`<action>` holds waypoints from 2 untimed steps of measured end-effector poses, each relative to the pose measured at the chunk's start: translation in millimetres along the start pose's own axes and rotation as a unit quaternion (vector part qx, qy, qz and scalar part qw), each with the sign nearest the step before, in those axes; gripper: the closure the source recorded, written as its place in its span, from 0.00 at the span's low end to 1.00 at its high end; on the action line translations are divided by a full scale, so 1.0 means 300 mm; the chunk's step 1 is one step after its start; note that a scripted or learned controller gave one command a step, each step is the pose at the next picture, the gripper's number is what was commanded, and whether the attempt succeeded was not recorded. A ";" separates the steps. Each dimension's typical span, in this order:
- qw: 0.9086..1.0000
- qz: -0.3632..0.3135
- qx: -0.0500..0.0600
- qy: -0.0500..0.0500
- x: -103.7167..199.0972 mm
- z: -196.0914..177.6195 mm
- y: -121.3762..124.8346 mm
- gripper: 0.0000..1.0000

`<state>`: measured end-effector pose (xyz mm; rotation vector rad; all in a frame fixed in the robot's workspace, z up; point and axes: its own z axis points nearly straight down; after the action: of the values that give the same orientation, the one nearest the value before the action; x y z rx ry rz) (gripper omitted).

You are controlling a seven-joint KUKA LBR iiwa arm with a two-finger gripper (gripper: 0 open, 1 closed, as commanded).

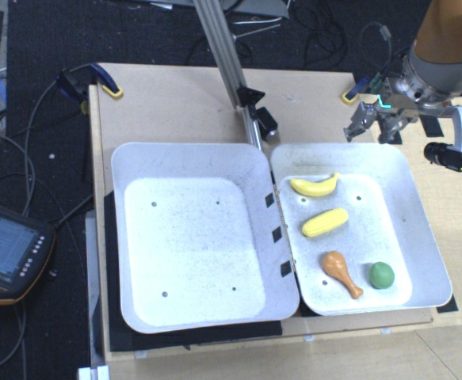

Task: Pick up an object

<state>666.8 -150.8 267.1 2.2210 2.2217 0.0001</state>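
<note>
While the jaws (376,127) hang apart and hold nothing above the right bin's (421,228) far rim, approach remains: descend toward the banana (315,185).

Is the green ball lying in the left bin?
No, the green ball lies in the right bin, beside the drumstick and below the two yellow items.

A single fixed camera looks down at a slant from above the pale wooden worktop (215,101), far enough to take in both shallow white bins (135,165) and surrounding dark floor (32,54).
</note>
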 end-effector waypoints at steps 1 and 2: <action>1.000 0.000 0.000 0.000 0.000 0.000 0.000 0.00; 1.000 0.000 0.002 0.000 0.013 0.160 0.001 0.00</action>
<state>667.0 -146.8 219.0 2.2225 2.2245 -0.0032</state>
